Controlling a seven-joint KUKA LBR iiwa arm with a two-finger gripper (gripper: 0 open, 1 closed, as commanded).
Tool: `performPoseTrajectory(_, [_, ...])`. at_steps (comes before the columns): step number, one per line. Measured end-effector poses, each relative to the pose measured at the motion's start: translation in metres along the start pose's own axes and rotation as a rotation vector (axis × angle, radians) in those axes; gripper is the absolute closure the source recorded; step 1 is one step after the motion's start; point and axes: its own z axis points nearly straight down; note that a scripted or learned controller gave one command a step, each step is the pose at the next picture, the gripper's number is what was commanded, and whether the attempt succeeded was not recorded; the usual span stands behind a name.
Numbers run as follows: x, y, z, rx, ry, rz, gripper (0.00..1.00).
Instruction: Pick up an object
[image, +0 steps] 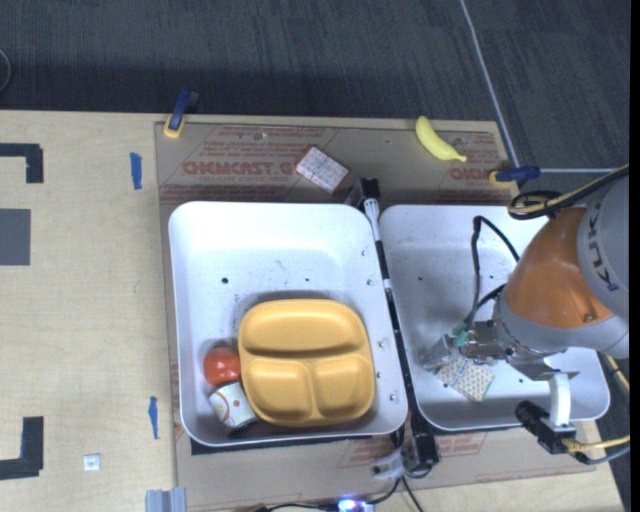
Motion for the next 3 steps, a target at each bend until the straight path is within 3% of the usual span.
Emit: performPoseTrajectory(3, [-0.0017, 0.0, -0.0001, 0.0, 0.0, -0.001, 0.0])
